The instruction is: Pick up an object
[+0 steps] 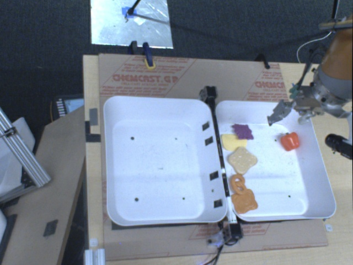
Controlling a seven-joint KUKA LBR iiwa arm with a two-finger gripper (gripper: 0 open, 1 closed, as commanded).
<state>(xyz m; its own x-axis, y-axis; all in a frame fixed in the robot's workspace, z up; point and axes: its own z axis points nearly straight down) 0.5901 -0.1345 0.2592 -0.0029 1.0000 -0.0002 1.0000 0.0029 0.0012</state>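
Note:
The right bin (276, 176) holds several small toy foods. A purple piece (241, 131), a yellow piece (231, 142), a tan piece (242, 160), an orange ring (237, 183) and an orange lump (245, 201) lie along its left side. A red piece (290, 141) sits alone near the far right. My gripper (290, 116) hangs over the bin's far right corner, just above and behind the red piece. It is open, with its two fingers spread apart and nothing between them.
The left bin (108, 127) lies beside the right one, with a black divider strip (215, 148) between them. Both rest on a cardboard sheet (182, 73). A silver plate (131, 15) lies behind, and a metal frame (22, 156) stands at the left.

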